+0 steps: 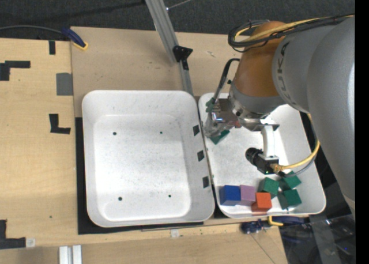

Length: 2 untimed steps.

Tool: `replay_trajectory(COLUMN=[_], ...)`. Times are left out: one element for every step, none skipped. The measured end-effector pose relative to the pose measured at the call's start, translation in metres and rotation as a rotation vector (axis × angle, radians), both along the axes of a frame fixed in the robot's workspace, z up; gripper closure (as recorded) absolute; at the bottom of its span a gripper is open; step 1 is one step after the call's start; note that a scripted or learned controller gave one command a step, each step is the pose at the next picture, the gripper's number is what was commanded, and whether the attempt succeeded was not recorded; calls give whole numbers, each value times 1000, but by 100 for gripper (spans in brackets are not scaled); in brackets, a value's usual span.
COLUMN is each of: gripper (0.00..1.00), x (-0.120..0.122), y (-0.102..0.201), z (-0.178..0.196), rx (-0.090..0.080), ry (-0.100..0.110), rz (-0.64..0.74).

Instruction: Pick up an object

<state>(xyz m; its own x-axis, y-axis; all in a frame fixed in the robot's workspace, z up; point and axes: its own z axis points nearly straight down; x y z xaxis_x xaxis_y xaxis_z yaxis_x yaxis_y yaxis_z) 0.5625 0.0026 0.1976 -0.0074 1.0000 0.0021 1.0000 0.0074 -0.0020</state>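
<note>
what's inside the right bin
In the right bin, a blue block, a lilac block, an orange block and green blocks sit along its near edge. A green piece lies under the gripper. The arm covers the far part.

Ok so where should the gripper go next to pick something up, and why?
Probably lower a little onto the green piece just under the gripper at the right bin's left edge. It is the nearest object; the blue block, pink block and orange block sit farther off along the front wall.
</note>
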Motion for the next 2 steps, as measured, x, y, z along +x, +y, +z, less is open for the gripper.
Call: replay_trajectory(gripper=[100, 100], x=[13, 28], y=[44, 98], z=[16, 33], rx=[0, 0], ry=[-2, -3], rz=[-1, 0])
